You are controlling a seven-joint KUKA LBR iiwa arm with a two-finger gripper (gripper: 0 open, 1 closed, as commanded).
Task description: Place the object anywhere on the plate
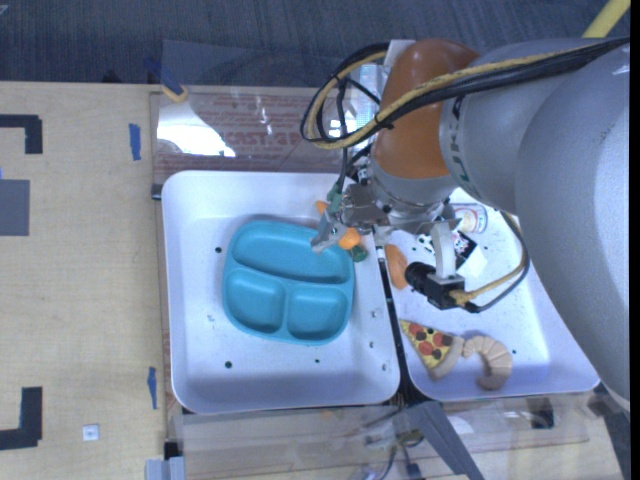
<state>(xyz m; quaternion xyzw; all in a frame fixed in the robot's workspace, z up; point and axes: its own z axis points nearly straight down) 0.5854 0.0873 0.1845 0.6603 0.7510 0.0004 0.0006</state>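
A blue divided plate (285, 280) lies in the left white bin (195, 298). My gripper (338, 224) hangs over the plate's upper right rim, close to the divider between the bins. It is shut on a small orange toy carrot (348, 237). The carrot's orange ends stick out on either side of the fingers, and a green tip (360, 253) points down to the right. The arm's orange band and grey wrist hide what is behind the gripper.
The right bin (545, 353) holds a pizza slice (430, 345), a croissant (490, 358), an orange piece (396, 265) by the divider, and a white and red item (468, 221) partly under the arm. A black cable loops over that bin.
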